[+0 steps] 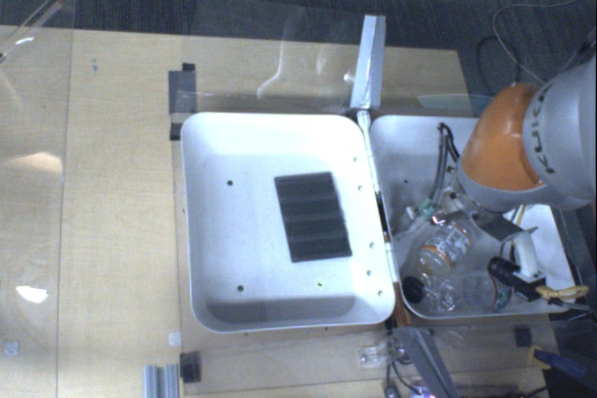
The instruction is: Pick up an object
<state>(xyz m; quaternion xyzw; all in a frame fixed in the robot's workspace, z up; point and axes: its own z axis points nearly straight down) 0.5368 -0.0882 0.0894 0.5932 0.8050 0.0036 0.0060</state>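
The bottle [440,256], clear and crumpled, lies on its side in the right bin [403,154]. It sits in that bin's near-left part, slanted so that its black cap [413,292] points toward the near-left corner, close to the near wall. The gripper [446,214] hangs low in the bin just beyond the bottle's far end. It is right beside the clear plastic, though contact is hard to make out. The wrist above covers much of it, so whether it is spread, closed or pinching anything cannot be told. The grey arm [571,130] comes in from the right, and its orange band [499,149] hangs over the middle of the right bin. The left bin [215,200] stands directly alongside, with the two rims meeting along one shared edge. A dark, ribbed, rectangular pad [312,217] lies flat on its floor, a little right of centre and well apart from every wall. The pad's long sides run from far to near at a slight tilt. Both bins rest on the pale wooden counter [103,200]. A grey post [369,61] stands at the far edge where the bins meet. A clear sheet [280,51] lies on the counter behind the left bin. A small black bracket [187,79] sits by that bin's far-left corner.
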